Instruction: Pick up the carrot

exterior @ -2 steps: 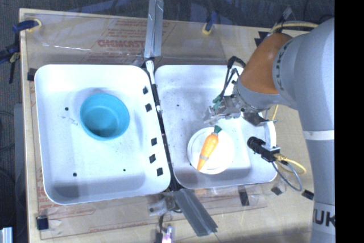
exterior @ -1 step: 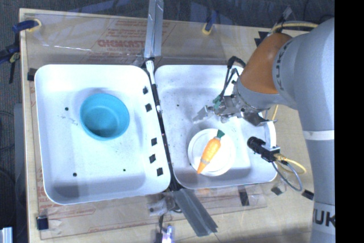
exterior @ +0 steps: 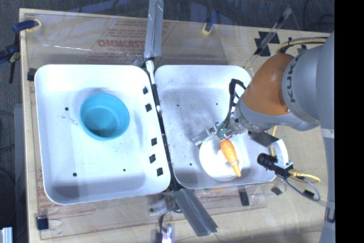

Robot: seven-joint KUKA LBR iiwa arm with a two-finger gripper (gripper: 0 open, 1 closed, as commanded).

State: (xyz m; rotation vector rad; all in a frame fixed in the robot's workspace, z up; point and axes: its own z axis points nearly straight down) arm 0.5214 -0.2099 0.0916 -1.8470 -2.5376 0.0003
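Note:
An orange carrot (exterior: 230,157) lies on a small white plate (exterior: 211,165) at the near right of the right bin (exterior: 187,94), its thin tip pointing toward the bin's front edge. My gripper (exterior: 218,132) hangs directly over the carrot's thick upper end, close to it or touching it. The wrist with its orange band (exterior: 267,91) reaches in from the right and hides part of the bin's right side.
A blue bowl (exterior: 104,115) stands upright in the middle of the left bin (exterior: 57,168). The divider between the bins (exterior: 154,122) carries several small black clips. The right bin's floor left of the plate is bare and scuffed.

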